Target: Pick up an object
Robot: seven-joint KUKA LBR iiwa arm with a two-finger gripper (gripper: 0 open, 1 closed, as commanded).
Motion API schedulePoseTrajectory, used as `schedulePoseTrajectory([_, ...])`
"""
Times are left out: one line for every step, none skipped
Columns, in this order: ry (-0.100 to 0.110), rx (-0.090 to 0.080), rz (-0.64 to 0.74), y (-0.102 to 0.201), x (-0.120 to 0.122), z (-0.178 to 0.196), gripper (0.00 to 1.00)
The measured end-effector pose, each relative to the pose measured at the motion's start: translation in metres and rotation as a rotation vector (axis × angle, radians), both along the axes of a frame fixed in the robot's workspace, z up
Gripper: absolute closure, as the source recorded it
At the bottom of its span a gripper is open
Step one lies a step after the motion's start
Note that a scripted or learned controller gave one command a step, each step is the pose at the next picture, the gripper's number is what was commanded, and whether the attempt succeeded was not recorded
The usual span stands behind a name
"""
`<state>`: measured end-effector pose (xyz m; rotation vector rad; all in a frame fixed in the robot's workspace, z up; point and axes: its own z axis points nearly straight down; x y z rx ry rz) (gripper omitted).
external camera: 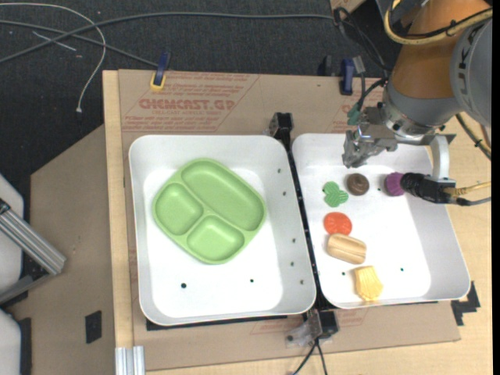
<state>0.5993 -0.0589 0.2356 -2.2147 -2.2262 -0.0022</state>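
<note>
My gripper (354,158) hangs over the back of the right bin (437,272), just above and a little left of a small brown round piece (358,183). Nothing shows between its fingers. To the left of the brown piece lies a green broccoli-like piece (335,194). A purple piece (394,183) sits to the right of it. Further forward lie a red-orange round piece (337,223), a tan hot-dog bun (346,248) and a yellow ridged piece (367,281).
The left bin (148,287) holds a green three-compartment plate (208,209). A black clamp (280,123) sits at the back between the bins. The right half of the right bin is bare white floor.
</note>
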Motion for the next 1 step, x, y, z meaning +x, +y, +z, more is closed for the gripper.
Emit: schedulePoseTrajectory([-0.001,0.0,0.001,0.058,0.0152,-0.0102,1.0])
